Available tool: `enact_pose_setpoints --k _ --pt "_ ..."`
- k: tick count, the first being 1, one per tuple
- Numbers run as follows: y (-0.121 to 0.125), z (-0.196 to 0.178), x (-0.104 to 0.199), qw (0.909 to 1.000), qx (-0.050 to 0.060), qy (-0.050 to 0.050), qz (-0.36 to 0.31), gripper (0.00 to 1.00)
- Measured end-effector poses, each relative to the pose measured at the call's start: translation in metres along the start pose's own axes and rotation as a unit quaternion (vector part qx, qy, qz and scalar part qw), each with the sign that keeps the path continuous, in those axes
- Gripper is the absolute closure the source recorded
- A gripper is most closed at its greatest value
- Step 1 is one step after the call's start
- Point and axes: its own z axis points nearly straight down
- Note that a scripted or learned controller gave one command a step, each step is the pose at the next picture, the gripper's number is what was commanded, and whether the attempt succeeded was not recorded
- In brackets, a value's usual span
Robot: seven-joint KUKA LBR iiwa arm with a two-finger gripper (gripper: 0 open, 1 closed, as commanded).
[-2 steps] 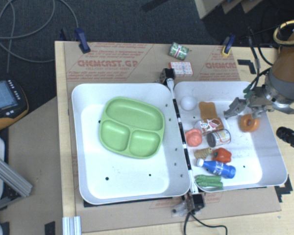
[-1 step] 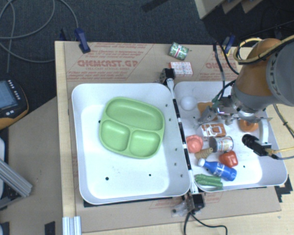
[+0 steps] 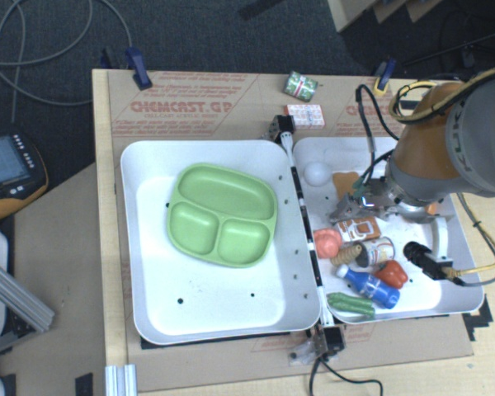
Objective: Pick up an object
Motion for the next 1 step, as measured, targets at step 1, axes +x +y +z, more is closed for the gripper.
enact_pose_setpoints --k 1 --pt "-0.078 0.0013 -0.0025 1.0 0.002 0.001 0.0 0.0"
